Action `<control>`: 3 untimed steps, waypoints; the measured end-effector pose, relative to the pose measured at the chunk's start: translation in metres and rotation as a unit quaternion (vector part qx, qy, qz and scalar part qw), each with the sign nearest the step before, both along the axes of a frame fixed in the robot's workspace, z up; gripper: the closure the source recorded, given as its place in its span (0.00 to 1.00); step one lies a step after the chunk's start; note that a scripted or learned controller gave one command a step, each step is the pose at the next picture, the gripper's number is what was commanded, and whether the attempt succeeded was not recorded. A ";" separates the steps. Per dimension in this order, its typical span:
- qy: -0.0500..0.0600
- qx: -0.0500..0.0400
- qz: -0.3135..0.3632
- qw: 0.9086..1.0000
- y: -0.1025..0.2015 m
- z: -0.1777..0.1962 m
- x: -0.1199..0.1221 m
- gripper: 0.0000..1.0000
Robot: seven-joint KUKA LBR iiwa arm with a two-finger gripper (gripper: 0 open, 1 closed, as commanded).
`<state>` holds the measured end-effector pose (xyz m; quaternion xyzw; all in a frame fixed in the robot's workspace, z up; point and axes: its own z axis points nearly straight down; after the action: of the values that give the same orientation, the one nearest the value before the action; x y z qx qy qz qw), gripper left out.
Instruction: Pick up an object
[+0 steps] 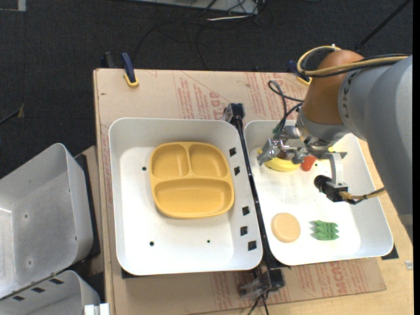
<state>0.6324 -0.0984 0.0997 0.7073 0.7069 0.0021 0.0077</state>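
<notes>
Even, diffuse overhead lighting. The two white bins (177,254) are bright, near overexposure, and faint glare blurs their raised rims. The yellow divided tray (191,179) casts only a soft, narrow shadow. The dark floor (52,64) surrounding the bench is underexposed, with little detail. The orange wrist band (326,87) shows a mild sheen. Resolution is modest; small parts near the gripper (283,151) appear slightly soft, possibly from motion blur.
</notes>
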 end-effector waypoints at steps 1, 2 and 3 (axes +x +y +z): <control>-0.003 0.002 0.000 1.000 0.001 0.012 0.002 1.00; 0.004 0.003 -0.001 1.000 -0.005 0.070 -0.004 1.00; 0.004 0.003 0.001 1.000 -0.005 0.124 -0.003 1.00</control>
<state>0.6297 -0.1035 0.2237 0.7063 0.7079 0.0019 0.0028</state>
